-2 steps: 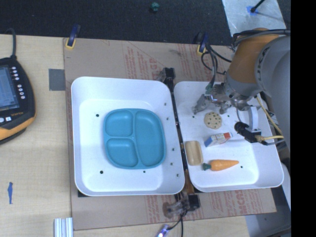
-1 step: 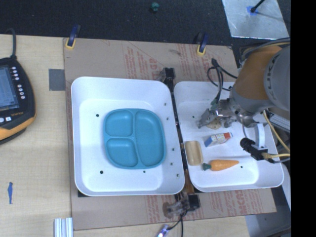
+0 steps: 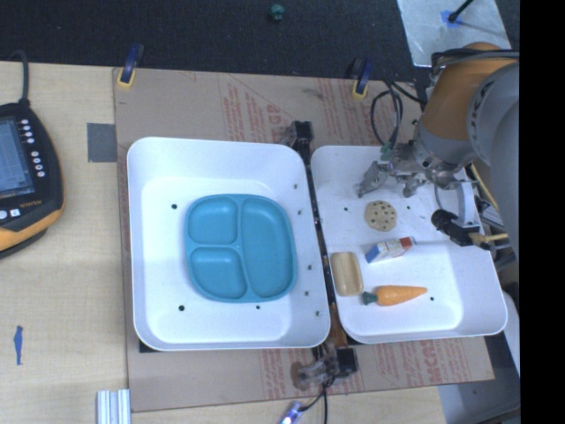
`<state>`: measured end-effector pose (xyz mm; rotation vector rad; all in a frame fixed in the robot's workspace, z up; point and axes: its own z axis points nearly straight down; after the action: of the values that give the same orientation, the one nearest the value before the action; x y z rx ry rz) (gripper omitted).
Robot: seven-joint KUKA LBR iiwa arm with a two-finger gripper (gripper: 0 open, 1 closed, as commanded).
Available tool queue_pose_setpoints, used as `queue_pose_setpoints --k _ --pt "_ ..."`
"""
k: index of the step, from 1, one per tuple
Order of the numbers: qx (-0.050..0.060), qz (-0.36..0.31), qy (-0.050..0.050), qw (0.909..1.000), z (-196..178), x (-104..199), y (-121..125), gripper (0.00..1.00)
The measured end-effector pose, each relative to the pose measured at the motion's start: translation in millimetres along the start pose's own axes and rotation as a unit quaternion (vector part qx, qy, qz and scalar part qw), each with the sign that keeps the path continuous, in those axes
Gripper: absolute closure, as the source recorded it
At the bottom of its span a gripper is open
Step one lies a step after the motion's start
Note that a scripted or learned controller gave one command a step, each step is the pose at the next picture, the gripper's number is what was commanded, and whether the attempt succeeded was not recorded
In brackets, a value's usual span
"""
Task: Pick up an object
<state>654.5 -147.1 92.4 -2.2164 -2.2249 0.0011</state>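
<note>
Two white bins sit side by side on the table. Left bin holds a blue divided plate, lying flat near its centre.

Right bin holds four items: a round brown cookie near the middle; a small white tube with red and blue ends just below it; a tan bread slice against the bin's left wall; an orange carrot near the front edge, green end pointing left.

Arm enters from the right. Pincer sits low over the back part of the right bin, just behind the cookie. Nothing seen between the fingers; cannot tell whether they are apart or together.

A handheld controller lies at the table's left edge.
</note>
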Motion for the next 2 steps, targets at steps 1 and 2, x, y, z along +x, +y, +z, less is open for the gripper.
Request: queue_pose_setpoints --k 1,2 --pt "0.002 0.000 -0.001 1.0000 1 8 -40 0.00" --pt "0.001 0.000 -0.001 1.0000 -12 7 -39 1.00"
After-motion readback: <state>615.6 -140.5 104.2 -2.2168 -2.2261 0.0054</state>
